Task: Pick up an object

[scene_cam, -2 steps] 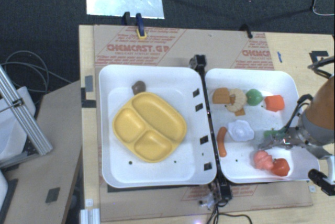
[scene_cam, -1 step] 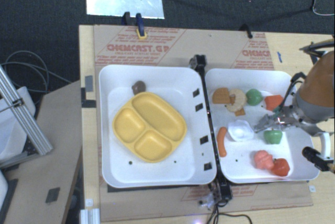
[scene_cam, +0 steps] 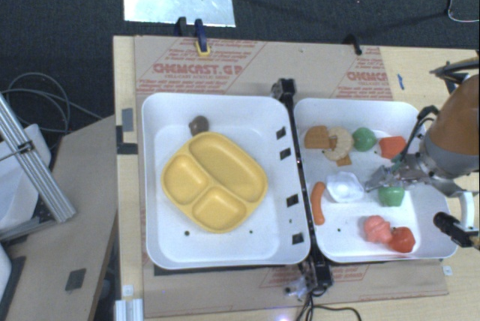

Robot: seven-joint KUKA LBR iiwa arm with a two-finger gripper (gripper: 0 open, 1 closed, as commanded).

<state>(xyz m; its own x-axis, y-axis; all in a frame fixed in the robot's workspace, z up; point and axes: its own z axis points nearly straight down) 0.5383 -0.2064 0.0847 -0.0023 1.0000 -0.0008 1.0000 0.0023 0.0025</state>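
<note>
The right bin (scene_cam: 431,196) holds several small toy foods. My gripper (scene_cam: 382,180) reaches in from the right and hovers low in the middle of that bin. Its tip lies just above a green piece (scene_cam: 391,197) and right of a white cup (scene_cam: 343,187). A green ball (scene_cam: 364,138) and an orange piece (scene_cam: 391,147) sit behind it. Toward the front are a pink piece (scene_cam: 375,228) and a red piece (scene_cam: 403,238). An orange sausage (scene_cam: 318,203) lies by the left wall. Nothing can be seen held in the gripper.
A brown toast slice (scene_cam: 318,136) and a beige cookie (scene_cam: 340,142) sit at the right bin's back left. The left bin (scene_cam: 161,237) carries a yellow divided plate (scene_cam: 214,181) and a small brown item (scene_cam: 199,124). The arm's body (scene_cam: 459,132) overhangs the right bin's right edge.
</note>
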